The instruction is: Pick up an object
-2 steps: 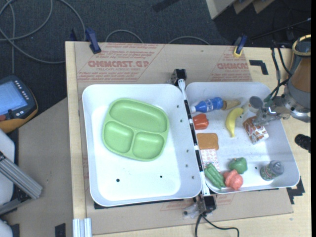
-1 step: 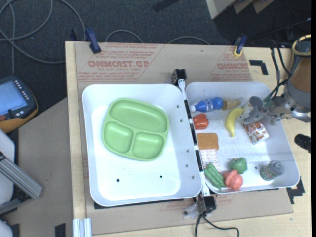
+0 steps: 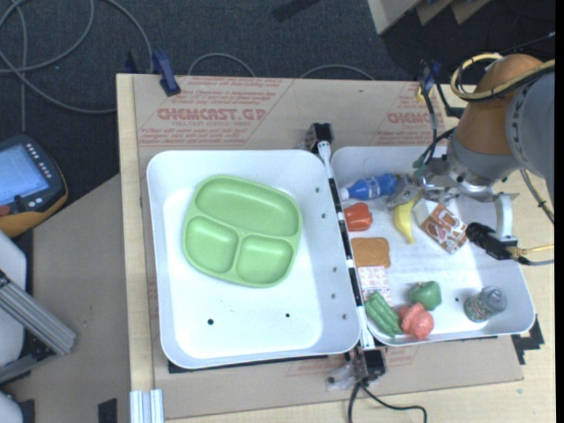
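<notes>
The right bin (image 3: pixel 458 271) holds several small items. A blue bottle (image 3: pixel 372 187) lies at its back left, with an orange block (image 3: pixel 358 216) and a yellow banana (image 3: pixel 404 221) just in front. A red-and-white snack packet (image 3: pixel 443 227) lies right of the banana. Farther forward are a brown slab (image 3: pixel 371 252), a patterned packet (image 3: pixel 374 280), a green pepper (image 3: pixel 381 311), a red piece (image 3: pixel 418 322), a green fruit (image 3: pixel 426 294) and a small can (image 3: pixel 485 304). My gripper (image 3: pixel 429 186) hangs low over the bin's back, between the bottle and the snack packet, just above the banana's top end.
The left bin (image 3: pixel 238 315) carries a green divided plate (image 3: pixel 240 229). My grey arm with its orange band (image 3: pixel 493 95) comes in over the right bin's back right corner. A black clamp (image 3: pixel 320 135) sits where the two bins meet at the back.
</notes>
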